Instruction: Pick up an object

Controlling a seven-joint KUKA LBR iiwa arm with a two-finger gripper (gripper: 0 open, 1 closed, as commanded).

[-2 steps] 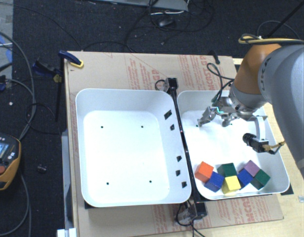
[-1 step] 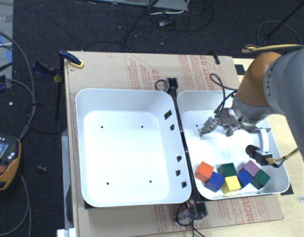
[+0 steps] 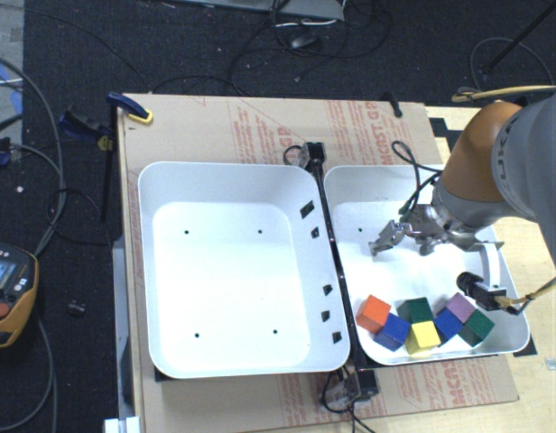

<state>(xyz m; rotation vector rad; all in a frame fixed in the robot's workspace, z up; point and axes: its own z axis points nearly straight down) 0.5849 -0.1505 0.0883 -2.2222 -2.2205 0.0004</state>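
From the overhead camera view, the gripper (image 3: 406, 238) hangs over the bare middle floor of the right bin (image 3: 350, 183), its two fingers (image 3: 384, 241) spread apart and released, with nothing between them. The pickable things are all crowded at the near end of that bin: an orange block (image 3: 375, 312), a blue block (image 3: 393, 330), a yellow block (image 3: 424, 336), a dark green block (image 3: 415, 310), a second blue block (image 3: 446, 323), a purple block (image 3: 460, 307) and a green block (image 3: 477, 327), several of them touching their neighbours. They lie nearer the camera than the fingers and somewhat to the right, clearly apart from them, with the orange block closest. The left bin (image 3: 152, 188) sits beside it on the desk (image 3: 260, 124). The likely trouble is the crowding: a finger coming down into so tight a cluster may land on top of a block or between two touching ones, shoving them aside or pinching a corner that slips free. The blocks nearest the bin's front wall leave little room for a finger, and closing where the gripper is now would catch only air.
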